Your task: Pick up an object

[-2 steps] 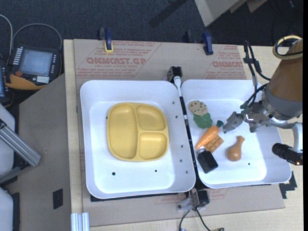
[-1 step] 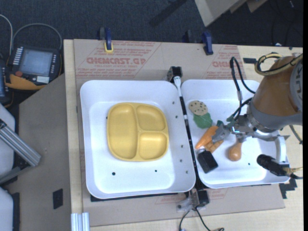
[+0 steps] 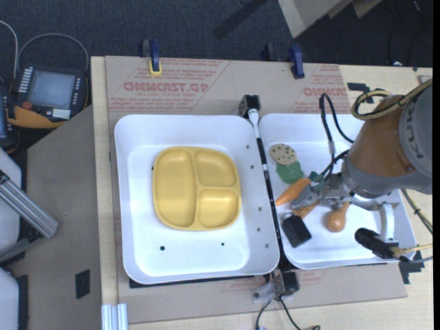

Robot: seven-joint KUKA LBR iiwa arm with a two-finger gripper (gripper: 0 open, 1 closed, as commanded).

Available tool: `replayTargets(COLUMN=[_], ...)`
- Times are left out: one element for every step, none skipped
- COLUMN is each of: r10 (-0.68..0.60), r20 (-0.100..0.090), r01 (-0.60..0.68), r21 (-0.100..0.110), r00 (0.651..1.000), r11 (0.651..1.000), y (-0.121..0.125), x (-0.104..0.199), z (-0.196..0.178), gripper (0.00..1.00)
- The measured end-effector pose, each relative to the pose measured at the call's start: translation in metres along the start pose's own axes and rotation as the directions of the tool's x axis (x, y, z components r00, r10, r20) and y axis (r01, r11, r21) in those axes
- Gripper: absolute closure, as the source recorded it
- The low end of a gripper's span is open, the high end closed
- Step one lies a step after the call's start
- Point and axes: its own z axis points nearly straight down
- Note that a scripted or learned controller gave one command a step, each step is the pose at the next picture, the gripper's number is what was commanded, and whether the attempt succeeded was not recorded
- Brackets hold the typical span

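1. Now the gripper (image 3: 313,196) sits low in the right bin (image 3: 313,256), at centre-right of the frame; I cannot tell how it is set or whether it grasps anything.
2. An orange carrot (image 3: 292,190) lies right at it, left of centre in that bin.
3. Nearby: a green piece (image 3: 289,172), a tan disc (image 3: 281,152), a black block (image 3: 297,231), and a brown pear-shaped piece (image 3: 335,218).
4. Left bin (image 3: 137,253) holds a yellow divided plate (image 3: 196,188).

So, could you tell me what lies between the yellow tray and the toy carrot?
In the camera view, bare white bin floor, then the two bins' adjoining rims.
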Motion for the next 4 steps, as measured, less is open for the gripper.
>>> replayTargets(r10=[-0.001, -0.002, -0.003, -0.002], r20=[0.001, 0.010, 0.010, 0.010], r01=[0.001, 0.002, 0.003, 0.002], r21=[-0.007, -0.014, -0.016, -0.015], r00=[1.000, 1.000, 1.000, 1.000], r11=[1.000, 1.000, 1.000, 1.000], y=[0.003, -0.003, -0.003, -0.002], x=[0.000, 0.006, 0.016, 0.016], z=[-0.011, -0.069, -0.126, -0.165], gripper=[1.00, 1.00, 1.00, 1.00])
